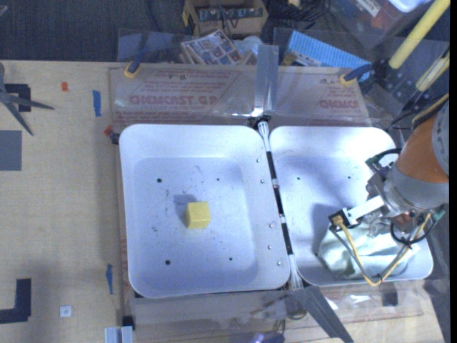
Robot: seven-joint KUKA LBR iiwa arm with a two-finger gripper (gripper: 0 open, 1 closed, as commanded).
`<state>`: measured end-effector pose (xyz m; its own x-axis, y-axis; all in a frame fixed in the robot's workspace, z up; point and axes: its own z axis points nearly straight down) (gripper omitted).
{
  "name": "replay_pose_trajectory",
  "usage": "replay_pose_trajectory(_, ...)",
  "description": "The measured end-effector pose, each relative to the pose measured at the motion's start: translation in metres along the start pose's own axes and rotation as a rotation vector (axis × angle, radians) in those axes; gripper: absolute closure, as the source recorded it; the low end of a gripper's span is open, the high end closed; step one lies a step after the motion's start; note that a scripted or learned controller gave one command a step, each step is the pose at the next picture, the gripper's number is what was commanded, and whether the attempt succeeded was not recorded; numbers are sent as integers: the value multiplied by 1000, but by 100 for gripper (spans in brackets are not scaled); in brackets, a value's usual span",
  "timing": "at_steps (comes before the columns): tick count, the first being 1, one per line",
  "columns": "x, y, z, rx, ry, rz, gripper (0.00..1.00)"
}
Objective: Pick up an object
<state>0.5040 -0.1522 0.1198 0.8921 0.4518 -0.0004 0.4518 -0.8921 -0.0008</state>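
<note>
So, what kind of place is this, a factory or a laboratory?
Most likely a robotics research lab. A robot arm reaches over the right bin on a wooden bench, a single yellow block lies in the left bin, and loose cables and boxes crowd the space behind.

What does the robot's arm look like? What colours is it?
The arm is round and grey, with a bright orange band above the wrist. A thin yellow cable loops out near the gripper, which is too blurry to describe.
</note>
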Motion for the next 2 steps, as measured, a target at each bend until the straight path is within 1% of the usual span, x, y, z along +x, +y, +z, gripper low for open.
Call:
replay_pose_trajectory(1, -11, 53, 31, -2, 5, 108, 100)
replay_pose_trajectory(2, -44, 48, 5, 3, -1, 257, 100)
